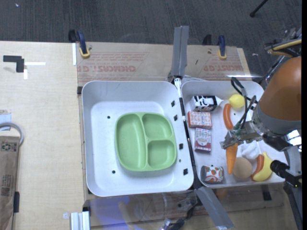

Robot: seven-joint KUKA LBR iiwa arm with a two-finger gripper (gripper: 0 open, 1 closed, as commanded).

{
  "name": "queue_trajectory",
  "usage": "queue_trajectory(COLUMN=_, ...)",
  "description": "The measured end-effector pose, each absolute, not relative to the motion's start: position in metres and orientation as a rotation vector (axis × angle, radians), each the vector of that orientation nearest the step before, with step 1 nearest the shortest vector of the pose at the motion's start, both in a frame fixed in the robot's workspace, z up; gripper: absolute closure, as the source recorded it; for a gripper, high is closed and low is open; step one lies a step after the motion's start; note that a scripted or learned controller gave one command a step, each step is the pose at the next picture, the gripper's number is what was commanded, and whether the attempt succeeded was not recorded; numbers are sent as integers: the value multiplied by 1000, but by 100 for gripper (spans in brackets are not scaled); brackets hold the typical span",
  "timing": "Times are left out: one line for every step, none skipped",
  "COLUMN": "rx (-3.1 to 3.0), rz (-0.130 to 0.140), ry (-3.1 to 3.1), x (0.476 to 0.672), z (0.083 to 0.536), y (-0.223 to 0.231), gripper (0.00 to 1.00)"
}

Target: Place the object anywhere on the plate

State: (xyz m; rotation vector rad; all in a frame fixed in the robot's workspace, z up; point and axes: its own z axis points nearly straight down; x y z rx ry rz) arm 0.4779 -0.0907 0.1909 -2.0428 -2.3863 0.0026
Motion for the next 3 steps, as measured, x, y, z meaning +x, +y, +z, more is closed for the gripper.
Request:
queue_trajectory(rx=-1972, rz=4, ry=-2445, x=532, z=257, y=-8, gripper=100)
queue_trajectory(rx=-1889, rz=6, ry=-2508, x=565, z=201, y=82, gripper=100)
queue_trajectory(rx=-1890, rz=6, ry=-2508, x=565, z=202, y=82, gripper=0)
